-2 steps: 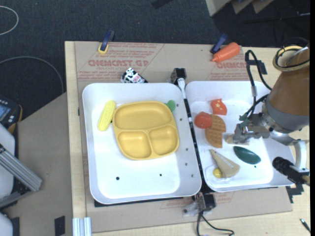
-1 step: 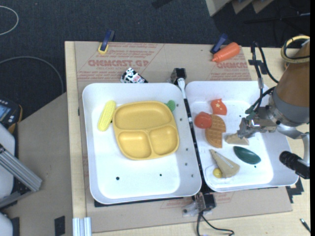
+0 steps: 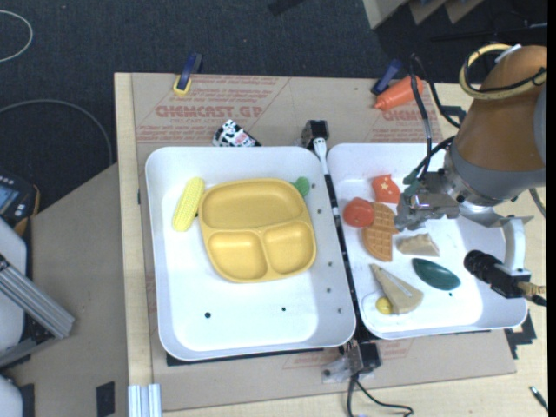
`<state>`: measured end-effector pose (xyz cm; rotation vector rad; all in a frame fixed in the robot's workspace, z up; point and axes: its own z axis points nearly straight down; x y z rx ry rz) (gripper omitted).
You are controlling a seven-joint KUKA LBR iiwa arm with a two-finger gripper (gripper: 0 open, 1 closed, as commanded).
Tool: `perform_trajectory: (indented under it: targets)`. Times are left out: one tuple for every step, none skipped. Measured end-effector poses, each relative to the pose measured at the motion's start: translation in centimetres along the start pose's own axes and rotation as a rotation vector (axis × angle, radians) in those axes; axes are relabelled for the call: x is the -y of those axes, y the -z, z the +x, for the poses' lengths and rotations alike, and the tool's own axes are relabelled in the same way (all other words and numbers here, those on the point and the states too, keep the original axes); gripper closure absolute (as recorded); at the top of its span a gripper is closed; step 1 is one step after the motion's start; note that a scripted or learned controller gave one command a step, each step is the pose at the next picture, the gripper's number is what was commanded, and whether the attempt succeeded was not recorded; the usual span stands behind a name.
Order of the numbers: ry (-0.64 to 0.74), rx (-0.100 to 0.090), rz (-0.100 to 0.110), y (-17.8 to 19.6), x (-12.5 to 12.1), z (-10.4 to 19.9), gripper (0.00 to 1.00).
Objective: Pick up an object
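Note:
My gripper [image 3: 415,210] hangs low over the right bin [image 3: 486,315], near its middle. Just left of it lie a red tomato [image 3: 356,211] and a waffle-patterned orange piece [image 3: 379,232]. A small red and orange piece [image 3: 385,187] sits behind them. Directly below the gripper in the view rests a beige slice [image 3: 417,245], with a dark green oval [image 3: 435,274] to its right. A tan wedge [image 3: 398,288] and a small yellow ball [image 3: 383,304] lie by the front rim. The wrist hides what is under the gripper.
The left bin [image 3: 252,328] holds a yellow divided plate [image 3: 256,227], a corn cob [image 3: 187,203] and a small green piece [image 3: 301,184]. A black-and-white toy [image 3: 233,135] and an orange clamp [image 3: 395,95] lie on the board behind the bins.

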<state>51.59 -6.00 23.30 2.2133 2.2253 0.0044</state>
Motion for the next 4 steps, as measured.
perform_trajectory:
  targets:
    - [0.0, 0.0, 0.0, -0.3, -3.7, 4.1, 1.0]
    - [0.002, -0.002, 0.0, 0.0, -5.9, 9.4, 1.0]
    - [-0.005, 0.0, 0.008, -1.1, -5.8, 9.6, 1.0]
    - [-0.007, -0.001, 0.008, -0.3, -4.4, 8.4, 1.0]
